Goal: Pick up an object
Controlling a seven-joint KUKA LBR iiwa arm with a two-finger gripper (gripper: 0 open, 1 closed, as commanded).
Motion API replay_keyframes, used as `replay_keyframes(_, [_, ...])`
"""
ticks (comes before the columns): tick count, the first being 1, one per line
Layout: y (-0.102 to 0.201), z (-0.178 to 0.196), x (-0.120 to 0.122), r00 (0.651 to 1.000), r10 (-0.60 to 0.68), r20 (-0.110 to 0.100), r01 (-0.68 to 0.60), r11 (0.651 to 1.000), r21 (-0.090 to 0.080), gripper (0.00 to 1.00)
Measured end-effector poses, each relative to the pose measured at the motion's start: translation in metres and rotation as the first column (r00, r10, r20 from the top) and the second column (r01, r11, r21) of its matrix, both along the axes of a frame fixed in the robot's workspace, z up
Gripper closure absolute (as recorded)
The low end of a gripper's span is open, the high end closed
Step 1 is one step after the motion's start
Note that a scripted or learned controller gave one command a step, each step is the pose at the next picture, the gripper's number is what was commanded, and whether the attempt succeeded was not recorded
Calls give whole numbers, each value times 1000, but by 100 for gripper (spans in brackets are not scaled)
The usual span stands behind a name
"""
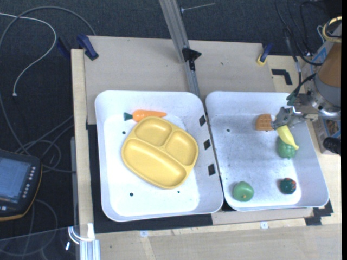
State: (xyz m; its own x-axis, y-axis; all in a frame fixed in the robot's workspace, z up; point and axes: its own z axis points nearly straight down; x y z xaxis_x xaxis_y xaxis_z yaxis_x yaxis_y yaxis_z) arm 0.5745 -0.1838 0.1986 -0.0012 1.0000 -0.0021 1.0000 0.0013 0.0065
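**Gripper over the right bin, nearest the small yellow piece**

I have the gripper (286,118) low over the right bin (238,104), beside the brown block (264,123). Whether the claw is wide or narrow I cannot tell.

The likeliest target is the yellow toy (287,135), just past the block on the arm's side and touching the green toy (286,149) beneath it. I judge it light, hard and slick plastic, curved, so I would pinch across its narrow middle; it may squirt out or drag the green one along.

Further from the block, near the bin's front wall, sit a green ball-like toy (243,190) and a dark red-green one (287,186).

The gripper's tips blur into the yellow toy, so contact is unclear. The arm is cut off by the frame edge.
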Motion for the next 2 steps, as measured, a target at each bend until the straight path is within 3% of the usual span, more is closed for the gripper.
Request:
replay_keyframes(1, [0,27,1,1000,1,-1,-1,1000,0,100])
replay_keyframes(2, [59,25,6,1000,6,-8,-6,1000,5,100])
